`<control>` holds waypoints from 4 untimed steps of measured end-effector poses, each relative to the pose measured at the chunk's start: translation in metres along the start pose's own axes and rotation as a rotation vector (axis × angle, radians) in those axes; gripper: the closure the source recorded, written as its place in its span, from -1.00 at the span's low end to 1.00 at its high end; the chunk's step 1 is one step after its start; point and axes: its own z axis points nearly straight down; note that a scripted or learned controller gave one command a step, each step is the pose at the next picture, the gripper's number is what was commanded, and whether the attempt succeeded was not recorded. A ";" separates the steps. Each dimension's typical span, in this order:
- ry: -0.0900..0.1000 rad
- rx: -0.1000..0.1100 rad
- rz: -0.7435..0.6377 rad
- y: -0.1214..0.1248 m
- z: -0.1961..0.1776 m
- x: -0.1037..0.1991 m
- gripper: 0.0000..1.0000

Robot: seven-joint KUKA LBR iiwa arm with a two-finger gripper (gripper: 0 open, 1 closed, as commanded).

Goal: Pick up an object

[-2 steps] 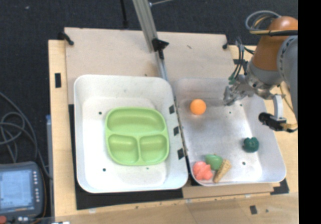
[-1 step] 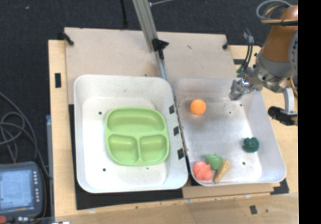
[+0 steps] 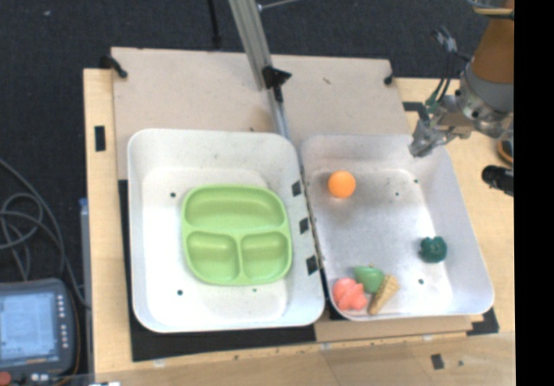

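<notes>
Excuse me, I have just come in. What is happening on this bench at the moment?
A robot arm is set to pick up an object. Its gripper hangs over the far right corner of the right bin with nothing between its fingers. That bin holds an orange ball, a dark green toy, and a pink, green and tan cluster at the near edge. The left bin holds a green divided tray.

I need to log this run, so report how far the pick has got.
Nothing is picked yet. The gripper hangs over the right bin's far right corner. The orange ball, dark green toy, pink toy, light green toy and cone all lie in that bin. Approach, grasp and lift remain.
</notes>
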 end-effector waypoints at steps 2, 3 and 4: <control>0.005 0.006 -0.007 -0.007 -0.026 0.106 1.00; 0.005 0.006 -0.007 -0.014 -0.035 0.158 1.00; 0.004 0.009 -0.006 -0.013 -0.028 0.202 1.00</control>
